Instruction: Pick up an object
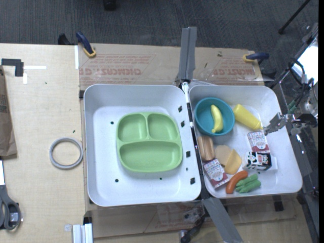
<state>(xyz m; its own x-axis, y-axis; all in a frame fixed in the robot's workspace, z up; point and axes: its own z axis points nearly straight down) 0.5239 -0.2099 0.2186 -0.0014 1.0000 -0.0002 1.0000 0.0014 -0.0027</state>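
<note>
- Lying in the right bin (283, 181) are the candidate objects: a banana (216, 118) inside a blue bowl (205, 120), a yellow piece (246, 116) beside it, and a milk carton (259, 151) near the bin's right side.
- Along the front sit a carrot (236, 181) and green pods (248, 185).
- The gripper (276, 121) hovers at the right rim, holding nothing; whether its jaws are apart is unclear.
- A green divided plate (149, 142) fills the left bin (96, 151).

1. The arm is entering from the right side of the camera view, with little of its body visible.
2. The hand (278, 121) is sitting at the right side of the frame, its metallic fingers pointing left and slightly downward.
3. The finger spacing is too small and blurred to be judged.
</note>
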